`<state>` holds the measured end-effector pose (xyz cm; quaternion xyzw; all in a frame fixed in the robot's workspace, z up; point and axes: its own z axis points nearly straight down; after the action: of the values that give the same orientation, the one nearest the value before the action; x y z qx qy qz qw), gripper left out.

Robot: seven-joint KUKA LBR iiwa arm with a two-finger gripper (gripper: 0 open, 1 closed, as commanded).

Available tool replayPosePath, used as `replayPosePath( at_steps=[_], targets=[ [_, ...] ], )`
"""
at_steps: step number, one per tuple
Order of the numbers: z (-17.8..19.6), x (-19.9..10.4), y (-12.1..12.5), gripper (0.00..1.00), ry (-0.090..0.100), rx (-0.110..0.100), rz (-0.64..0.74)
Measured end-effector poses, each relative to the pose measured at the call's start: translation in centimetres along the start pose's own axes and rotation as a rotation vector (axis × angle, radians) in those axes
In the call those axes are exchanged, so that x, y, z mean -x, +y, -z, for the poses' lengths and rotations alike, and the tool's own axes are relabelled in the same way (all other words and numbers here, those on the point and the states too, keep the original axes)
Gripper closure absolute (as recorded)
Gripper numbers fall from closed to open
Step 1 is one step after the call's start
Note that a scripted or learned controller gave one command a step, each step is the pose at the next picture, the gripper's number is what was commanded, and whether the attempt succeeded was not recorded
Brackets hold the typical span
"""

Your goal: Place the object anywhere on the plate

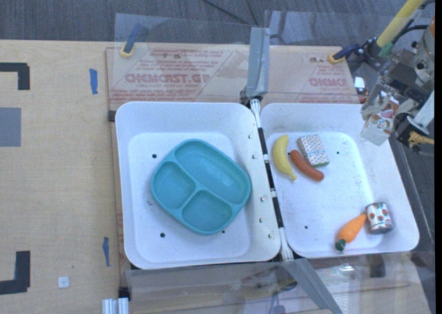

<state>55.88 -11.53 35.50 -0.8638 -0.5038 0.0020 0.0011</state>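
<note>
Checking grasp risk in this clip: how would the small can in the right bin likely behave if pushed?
The can lies on its side, so it would probably roll. It touches the carrot, which may block or shift with it. It looks small, likely light.

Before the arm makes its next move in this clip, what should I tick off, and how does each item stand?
1. Plate sits flat in the left bin: ok.
2. Plate compartments free to receive something: ok.
3. Banana, sausage, small box, carrot and can lie in the right bin: ok.
4. Tool over the bin: not ok, at its right rim.
5. Tool grip: cannot tell.
</note>
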Motion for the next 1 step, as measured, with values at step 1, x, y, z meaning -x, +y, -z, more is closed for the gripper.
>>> replayPosePath(
  at_steps=[1],
  targets=[
    [0.92, -0.40, -5.84, 1.00, 0.001, 0.000, 0.176]
  ],
)
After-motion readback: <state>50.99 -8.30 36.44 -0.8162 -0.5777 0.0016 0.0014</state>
